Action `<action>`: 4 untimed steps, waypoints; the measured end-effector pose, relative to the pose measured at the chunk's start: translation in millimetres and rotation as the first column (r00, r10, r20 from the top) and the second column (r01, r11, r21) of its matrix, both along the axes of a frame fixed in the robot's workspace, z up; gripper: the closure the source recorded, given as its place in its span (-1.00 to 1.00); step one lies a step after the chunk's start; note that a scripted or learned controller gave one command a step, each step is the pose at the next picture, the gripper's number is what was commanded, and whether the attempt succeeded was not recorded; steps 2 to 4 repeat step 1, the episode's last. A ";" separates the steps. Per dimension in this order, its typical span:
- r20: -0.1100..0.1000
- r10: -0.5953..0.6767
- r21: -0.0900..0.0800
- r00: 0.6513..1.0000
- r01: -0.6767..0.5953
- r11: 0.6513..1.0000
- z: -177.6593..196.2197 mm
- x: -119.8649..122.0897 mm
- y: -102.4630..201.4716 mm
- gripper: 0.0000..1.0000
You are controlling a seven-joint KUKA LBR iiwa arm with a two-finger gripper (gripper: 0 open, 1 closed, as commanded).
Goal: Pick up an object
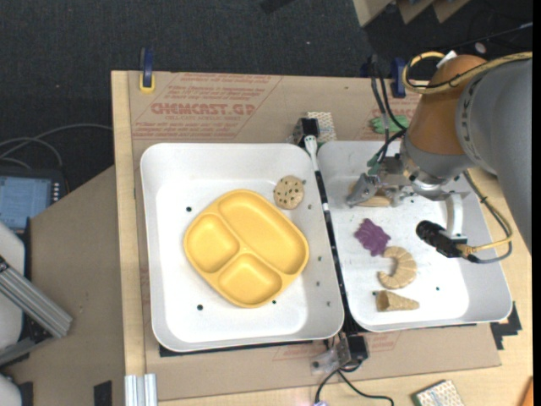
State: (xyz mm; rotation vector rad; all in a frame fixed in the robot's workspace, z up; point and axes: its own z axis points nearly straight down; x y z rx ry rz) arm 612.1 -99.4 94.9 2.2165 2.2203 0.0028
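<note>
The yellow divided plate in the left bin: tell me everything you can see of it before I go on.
The yellow divided plate looks like smooth moulded plastic, a rounded rectangle with three recessed compartments: one long, two smaller. It lies flat and right side up, turned at an angle to the walls of the left bin, near the bin's middle. Its compartments hold nothing. Only the bin floor touches it; the cookie lies just off its upper right corner, apart from it.
</note>
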 end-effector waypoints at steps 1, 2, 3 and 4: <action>-0.004 0.002 0.003 1.000 -0.002 1.000 92.9 -44.8 64.6 1.00; -0.004 0.002 0.003 1.000 -0.002 1.000 92.9 -44.8 64.6 1.00; -0.004 0.002 0.003 1.000 -0.002 1.000 92.9 -44.8 64.6 1.00; -0.004 0.002 0.003 1.000 -0.002 1.000 92.9 -44.8 64.6 1.00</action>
